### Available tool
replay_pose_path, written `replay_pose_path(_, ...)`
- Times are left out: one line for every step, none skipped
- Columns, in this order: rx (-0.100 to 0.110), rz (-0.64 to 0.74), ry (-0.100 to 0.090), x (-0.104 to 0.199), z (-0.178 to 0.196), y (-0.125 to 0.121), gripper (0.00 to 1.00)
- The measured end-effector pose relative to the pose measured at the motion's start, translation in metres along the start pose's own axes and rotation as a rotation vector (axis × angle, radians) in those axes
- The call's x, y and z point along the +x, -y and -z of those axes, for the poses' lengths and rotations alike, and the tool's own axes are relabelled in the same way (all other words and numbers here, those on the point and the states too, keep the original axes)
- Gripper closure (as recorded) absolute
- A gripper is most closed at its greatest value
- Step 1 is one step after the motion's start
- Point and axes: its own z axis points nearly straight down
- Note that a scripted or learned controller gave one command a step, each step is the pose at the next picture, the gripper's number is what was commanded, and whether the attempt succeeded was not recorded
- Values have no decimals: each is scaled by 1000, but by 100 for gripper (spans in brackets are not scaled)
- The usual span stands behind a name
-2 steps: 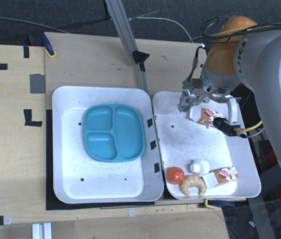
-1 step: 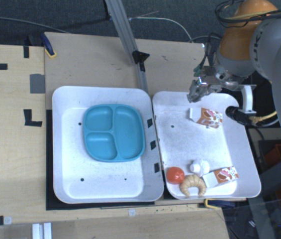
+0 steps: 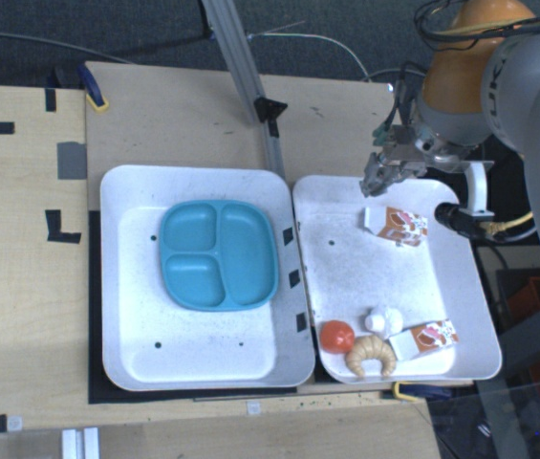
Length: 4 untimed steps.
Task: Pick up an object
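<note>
Over the far end of the right bin, the tool hangs just beside a small red-and-white carton, likely lined up to grab it, though I cannot tell how it is set, and it holds nothing.

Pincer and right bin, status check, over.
Pincer over right bin's far edge, holding nothing seen. Nearest item: small carton just beside it. Croissant, tomato, second carton at near edge. Path clear.
</note>
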Motion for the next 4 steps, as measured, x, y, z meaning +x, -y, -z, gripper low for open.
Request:
replay_pose_path(2,3,-1,41,-5,18,100)
replay_pose_path(4,4,-1,89,-14,45,100)
replay_pose_path(4,4,-1,130,-17,72,100)
replay_pose_path(1,6,-2,175,5,94,100)
